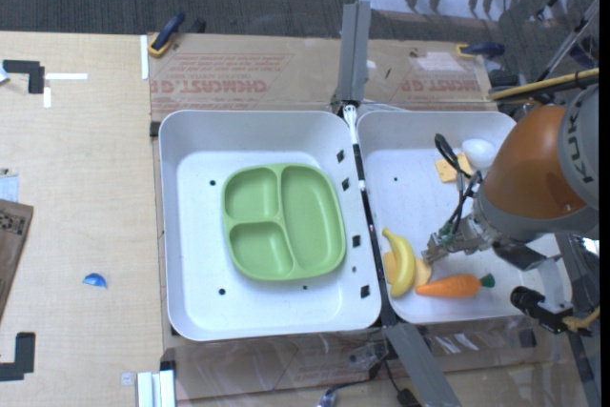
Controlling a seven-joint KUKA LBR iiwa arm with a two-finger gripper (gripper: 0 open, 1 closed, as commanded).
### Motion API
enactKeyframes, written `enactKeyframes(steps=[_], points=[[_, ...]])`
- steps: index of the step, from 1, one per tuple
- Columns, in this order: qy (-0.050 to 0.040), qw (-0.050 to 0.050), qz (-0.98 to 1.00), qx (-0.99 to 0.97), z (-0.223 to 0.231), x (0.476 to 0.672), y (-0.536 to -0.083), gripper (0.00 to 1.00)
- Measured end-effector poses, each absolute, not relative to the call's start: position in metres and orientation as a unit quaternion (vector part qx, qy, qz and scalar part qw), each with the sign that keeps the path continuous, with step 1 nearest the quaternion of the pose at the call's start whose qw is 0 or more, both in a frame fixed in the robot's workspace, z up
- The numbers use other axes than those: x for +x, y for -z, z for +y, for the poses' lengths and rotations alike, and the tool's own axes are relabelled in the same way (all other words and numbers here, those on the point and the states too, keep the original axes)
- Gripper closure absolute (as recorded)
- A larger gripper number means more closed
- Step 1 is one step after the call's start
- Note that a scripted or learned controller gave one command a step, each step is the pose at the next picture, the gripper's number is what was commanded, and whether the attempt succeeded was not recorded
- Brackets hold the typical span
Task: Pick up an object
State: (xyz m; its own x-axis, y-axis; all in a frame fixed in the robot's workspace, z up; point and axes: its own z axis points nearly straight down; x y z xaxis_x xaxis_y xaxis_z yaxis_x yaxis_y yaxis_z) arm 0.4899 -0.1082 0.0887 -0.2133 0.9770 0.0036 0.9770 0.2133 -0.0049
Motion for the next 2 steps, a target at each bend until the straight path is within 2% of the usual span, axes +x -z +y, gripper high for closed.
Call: enactKeyframes(steps=[1,2], points=[[-0.0019,-0.002,-0.777,-0.629,-0.113,0.491,-0.090,0.00],[-0.0003,0.002,-0.820,-0.572,-0.135,0.478,-0.089,0.00]])
